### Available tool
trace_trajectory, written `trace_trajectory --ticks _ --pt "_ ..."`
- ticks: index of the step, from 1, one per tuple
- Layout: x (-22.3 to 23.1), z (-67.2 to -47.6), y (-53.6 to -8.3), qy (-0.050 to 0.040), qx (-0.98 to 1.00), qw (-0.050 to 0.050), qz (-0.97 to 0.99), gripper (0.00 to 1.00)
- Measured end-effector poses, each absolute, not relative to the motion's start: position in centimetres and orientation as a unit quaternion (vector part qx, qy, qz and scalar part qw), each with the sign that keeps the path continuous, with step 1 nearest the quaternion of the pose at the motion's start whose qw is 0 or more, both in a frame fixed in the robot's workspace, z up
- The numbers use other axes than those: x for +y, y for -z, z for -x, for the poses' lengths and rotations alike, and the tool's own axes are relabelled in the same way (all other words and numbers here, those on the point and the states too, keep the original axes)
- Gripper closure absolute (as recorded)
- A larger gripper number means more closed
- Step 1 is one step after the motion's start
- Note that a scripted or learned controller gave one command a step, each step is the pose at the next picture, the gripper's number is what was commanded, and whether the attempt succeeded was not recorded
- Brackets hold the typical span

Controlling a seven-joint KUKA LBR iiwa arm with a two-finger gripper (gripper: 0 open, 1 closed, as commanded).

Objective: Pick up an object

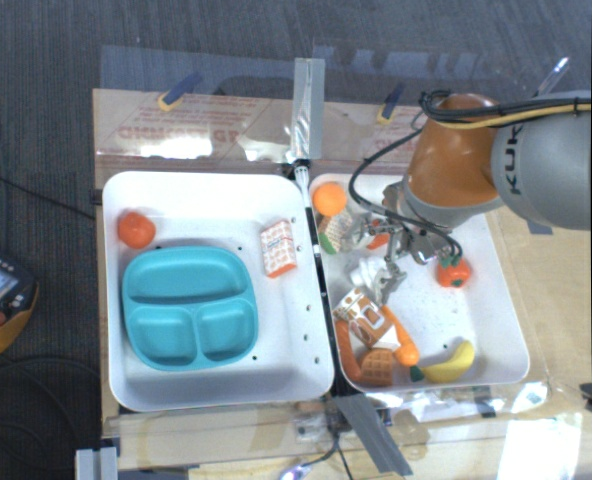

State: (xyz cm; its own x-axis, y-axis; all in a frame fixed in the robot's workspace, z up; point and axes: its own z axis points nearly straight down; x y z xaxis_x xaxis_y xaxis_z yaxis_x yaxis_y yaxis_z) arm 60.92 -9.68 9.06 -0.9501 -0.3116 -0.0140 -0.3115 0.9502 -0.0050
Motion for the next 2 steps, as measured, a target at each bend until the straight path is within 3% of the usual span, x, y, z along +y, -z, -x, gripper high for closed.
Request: trace_trajectory --ticks 1,2 --pt "-10.4 -57.5 -9.1 0.0011 0.995 0.009 0.104 0.00" --pt "-11.7 -49.8 -9.1 0.0035 0.986 0.008 0.169 0.00"
